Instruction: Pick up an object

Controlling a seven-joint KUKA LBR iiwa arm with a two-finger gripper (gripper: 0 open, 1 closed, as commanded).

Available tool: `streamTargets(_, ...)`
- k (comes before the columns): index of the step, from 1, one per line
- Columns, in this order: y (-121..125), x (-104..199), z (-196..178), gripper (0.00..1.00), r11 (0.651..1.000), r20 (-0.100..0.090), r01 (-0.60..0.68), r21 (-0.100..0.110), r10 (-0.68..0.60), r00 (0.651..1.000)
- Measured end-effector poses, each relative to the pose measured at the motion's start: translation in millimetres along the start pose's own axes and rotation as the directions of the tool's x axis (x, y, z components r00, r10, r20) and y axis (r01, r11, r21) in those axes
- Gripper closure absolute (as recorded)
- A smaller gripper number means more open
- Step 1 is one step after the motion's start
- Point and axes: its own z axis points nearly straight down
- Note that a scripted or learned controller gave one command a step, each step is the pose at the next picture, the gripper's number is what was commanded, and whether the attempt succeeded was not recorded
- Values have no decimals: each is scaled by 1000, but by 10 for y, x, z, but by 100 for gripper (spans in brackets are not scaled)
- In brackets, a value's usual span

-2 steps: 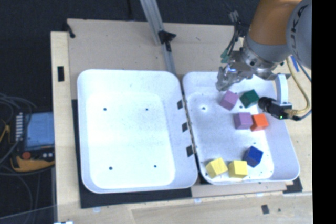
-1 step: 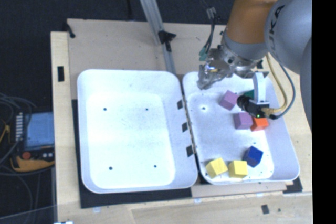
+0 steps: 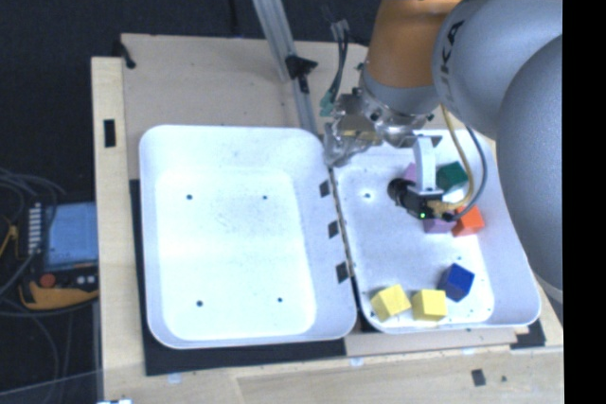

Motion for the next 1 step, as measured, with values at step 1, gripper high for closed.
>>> streamTargets(1,-10,532,-51,100,1000,-2,2,-4,-2,1000)
